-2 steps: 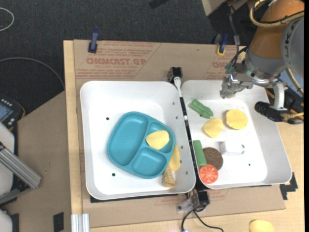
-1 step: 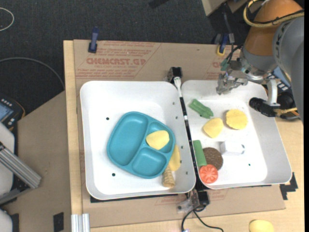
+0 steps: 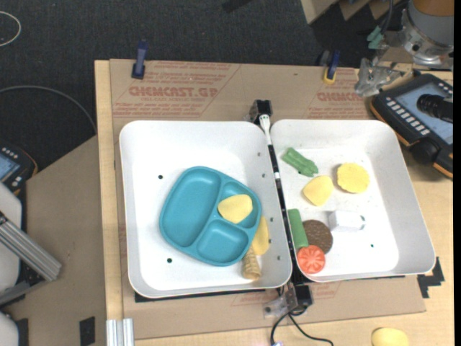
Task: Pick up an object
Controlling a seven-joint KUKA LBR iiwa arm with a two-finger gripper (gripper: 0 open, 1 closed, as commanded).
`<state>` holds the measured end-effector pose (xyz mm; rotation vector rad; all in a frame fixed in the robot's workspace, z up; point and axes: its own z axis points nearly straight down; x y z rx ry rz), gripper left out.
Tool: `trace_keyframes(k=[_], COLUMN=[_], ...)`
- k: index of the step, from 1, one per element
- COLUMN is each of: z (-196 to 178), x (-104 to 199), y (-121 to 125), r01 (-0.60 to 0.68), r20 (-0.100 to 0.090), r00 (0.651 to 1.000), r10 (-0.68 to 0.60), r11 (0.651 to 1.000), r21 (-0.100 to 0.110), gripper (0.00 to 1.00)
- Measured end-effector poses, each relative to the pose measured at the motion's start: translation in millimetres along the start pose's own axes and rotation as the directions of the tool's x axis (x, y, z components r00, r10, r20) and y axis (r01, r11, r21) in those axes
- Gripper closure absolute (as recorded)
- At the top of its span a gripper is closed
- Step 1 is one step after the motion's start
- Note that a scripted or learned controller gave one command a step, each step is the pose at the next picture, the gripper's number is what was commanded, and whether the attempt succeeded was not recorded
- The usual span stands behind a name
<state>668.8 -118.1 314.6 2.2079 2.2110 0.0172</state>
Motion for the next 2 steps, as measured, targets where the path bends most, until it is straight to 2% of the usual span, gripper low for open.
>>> trace_keyframes(k=[1,2], z=[-203,-148], x=[-20,-66], y=[-74,-123], r01=[-0.004,-0.008], r20=[0.002,-0.004], r00=[1.0,1.0], r10=[0.004,0.008], r11=[1.0,1.0], r21=[-0.003,0.024], gripper=[1.0,1.0])
